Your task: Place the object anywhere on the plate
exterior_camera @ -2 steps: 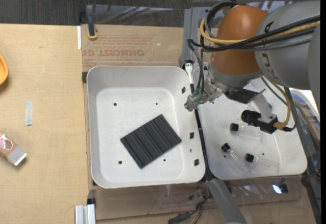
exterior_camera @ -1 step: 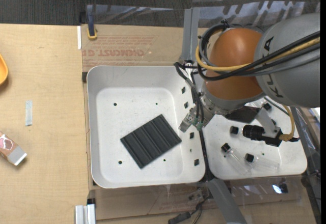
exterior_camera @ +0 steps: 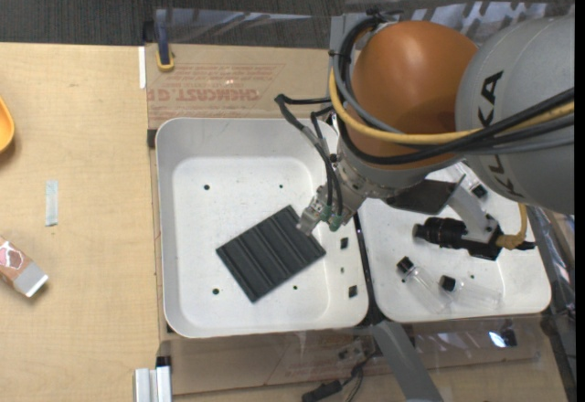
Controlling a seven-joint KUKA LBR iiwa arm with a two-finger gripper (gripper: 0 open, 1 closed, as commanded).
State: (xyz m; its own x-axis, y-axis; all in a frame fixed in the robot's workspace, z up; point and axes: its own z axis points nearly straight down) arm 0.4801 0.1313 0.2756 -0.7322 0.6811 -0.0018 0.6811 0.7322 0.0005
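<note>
Where the hand (exterior_camera: 315, 217) hovers — 1 ribbed plate (exterior_camera: 271, 253)

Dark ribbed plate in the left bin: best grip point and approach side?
The dark ribbed plate lies flat and skewed on the left bin's floor, so a top pinch probably has little to bite on. I'd take its upper-right corner, beside the tool, across the thin edge, coming from the right at a low slant.
</note>
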